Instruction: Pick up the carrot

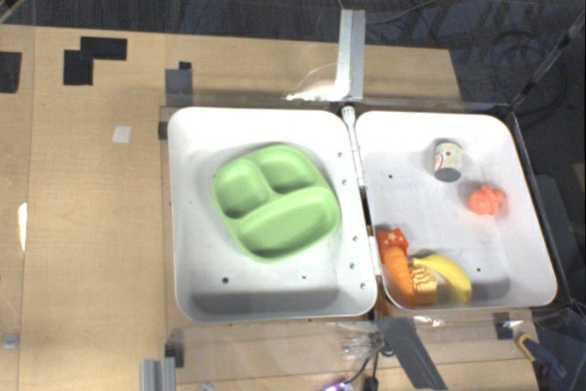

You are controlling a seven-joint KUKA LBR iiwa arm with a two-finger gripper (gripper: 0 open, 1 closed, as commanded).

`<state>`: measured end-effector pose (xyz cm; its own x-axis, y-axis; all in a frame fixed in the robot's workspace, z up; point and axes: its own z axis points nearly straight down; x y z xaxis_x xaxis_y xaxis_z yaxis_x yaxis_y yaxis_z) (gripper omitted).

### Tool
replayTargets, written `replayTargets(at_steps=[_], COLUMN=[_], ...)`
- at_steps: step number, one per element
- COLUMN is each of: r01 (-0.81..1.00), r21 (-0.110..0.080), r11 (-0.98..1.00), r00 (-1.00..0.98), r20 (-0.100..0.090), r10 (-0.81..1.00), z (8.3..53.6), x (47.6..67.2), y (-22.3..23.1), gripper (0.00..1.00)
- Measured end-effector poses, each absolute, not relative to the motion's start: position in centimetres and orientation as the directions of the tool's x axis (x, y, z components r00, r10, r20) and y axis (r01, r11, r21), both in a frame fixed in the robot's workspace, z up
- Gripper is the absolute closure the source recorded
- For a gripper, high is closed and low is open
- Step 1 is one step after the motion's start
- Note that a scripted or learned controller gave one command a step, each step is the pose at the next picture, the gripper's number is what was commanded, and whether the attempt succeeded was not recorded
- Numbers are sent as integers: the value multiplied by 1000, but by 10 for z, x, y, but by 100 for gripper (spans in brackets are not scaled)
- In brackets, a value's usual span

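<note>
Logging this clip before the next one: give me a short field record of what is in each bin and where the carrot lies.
left bin: green divided plate
right bin: carrot, banana, red block, small can, orange-pink lump
carrot: near left corner of right bin, beside the divider
touching carrot: red block behind it, banana to its right
small can: far part, apart from others
orange-pink lump: right side, alone

The carrot (396,269) is hemmed by a banana (446,275), red block (393,240) and bin wall (366,224); open above.
</note>
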<state>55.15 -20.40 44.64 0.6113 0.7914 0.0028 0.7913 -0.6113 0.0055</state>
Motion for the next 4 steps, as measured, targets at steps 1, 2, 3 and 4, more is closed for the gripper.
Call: replayTargets(at_steps=[1,2,3,4], r01=[795,799,722,725], r21=[9,12,-1,2], r11=[-607,-602,-691,-689], r00=[607,602,691,689], r20=[4,6,0,3], r10=[795,799,722,725], z=[458,470,227,239], x=[553,554,585,587], y=[-203,-202,-194,-193], gripper=[100,100,100,100])
